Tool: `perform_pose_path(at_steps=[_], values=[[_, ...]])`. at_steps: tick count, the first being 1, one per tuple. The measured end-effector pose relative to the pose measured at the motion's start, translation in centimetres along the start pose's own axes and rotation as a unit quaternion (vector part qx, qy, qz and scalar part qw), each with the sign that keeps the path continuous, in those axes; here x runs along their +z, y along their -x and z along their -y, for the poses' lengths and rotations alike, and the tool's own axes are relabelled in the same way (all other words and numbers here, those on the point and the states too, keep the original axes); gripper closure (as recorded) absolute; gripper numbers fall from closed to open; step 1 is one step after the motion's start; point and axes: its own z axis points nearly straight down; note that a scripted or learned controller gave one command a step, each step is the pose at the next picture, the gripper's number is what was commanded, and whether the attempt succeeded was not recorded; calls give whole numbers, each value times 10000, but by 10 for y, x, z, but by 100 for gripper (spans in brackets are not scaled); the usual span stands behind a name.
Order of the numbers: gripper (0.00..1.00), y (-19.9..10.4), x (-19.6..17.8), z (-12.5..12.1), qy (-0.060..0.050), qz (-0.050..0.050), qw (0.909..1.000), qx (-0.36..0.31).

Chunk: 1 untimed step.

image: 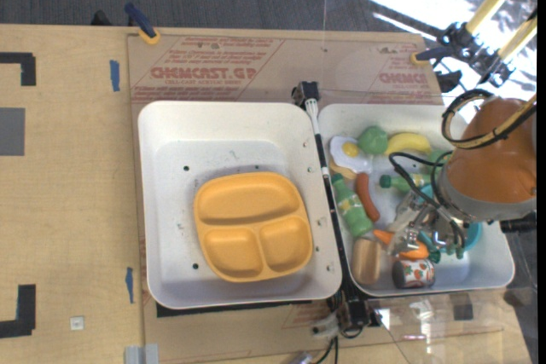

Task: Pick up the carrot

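Observation:
The carrot (413, 251) is a small orange piece with a green top. It lies near the front of the right bin (493, 267), between a brown cylinder (367, 260) and a teal piece (468, 238). My gripper (416, 228) is low in that bin, directly over the carrot and partly hiding it. Whether it touches the carrot is unclear. The orange wrist band (495, 158) sits above it on the right.
Around the gripper the right bin is crowded: a small labelled can (414, 273), a red sausage (367, 193), a green piece (351, 210), a fried egg (345, 152), a green vegetable (373, 139) and a banana (409, 141). The left bin (162, 183) holds a yellow divided plate (253, 224).

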Motion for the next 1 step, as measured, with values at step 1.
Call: perform_pose_path(at_steps=[1], values=[[100,1,-10,-1,3,20,10000,-2]])
